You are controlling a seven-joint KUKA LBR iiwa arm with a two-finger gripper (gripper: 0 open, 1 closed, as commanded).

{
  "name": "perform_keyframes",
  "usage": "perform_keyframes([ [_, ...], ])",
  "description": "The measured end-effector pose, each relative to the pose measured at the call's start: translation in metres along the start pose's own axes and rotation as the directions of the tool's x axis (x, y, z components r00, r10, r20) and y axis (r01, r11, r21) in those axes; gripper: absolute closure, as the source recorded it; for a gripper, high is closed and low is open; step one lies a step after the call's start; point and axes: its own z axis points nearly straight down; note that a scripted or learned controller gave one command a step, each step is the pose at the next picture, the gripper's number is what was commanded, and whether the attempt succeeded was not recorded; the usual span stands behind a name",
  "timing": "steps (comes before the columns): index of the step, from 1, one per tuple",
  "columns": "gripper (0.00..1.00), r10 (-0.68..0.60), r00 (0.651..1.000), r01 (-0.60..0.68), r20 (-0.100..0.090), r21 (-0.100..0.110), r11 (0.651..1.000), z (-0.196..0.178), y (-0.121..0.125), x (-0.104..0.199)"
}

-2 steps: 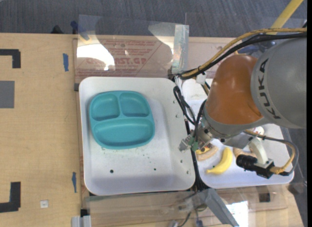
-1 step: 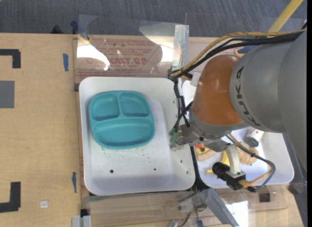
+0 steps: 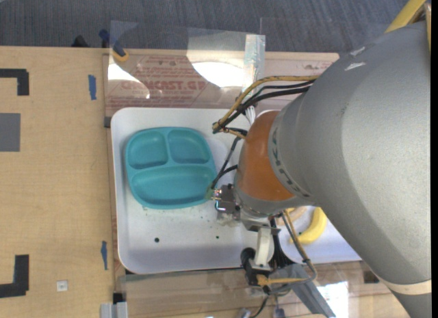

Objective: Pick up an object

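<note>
We find the teal divided plate in the far left part of the white bin, close to its left wall, with bare floor open along the near side. The grey arm reaches in from the right, its wrist pointing down just beside the plate's right edge, and a yellow object peeks out beneath it. We cannot tell whether the gripper is apart or together.

Camera fixed above the bench, looking down at a slant, set close. White bin lay mid-frame with the teal divided plate left of centre. Grey arm reached in from the right, very near the lens and hiding that side of the bin.
</note>
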Motion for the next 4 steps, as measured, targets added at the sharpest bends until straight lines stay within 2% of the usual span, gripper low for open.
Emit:
perform_keyframes([
  [1, 1.00, 0.232, 0.973, -0.232, 0.001, 0.005, 0.973, -0.121, 0.001, 0.072],
  [2, 1.00, 0.675, 0.738, -0.675, 0.010, 0.003, 0.738, -0.124, -0.022, 0.095],
  [3, 1.00, 0.907, 0.421, -0.907, 0.010, -0.002, 0.421, -0.086, -0.017, 0.111],
  [4, 1.00, 0.835, 0.551, -0.835, 0.001, 0.001, 0.551, -0.191, -0.002, 0.115],
])
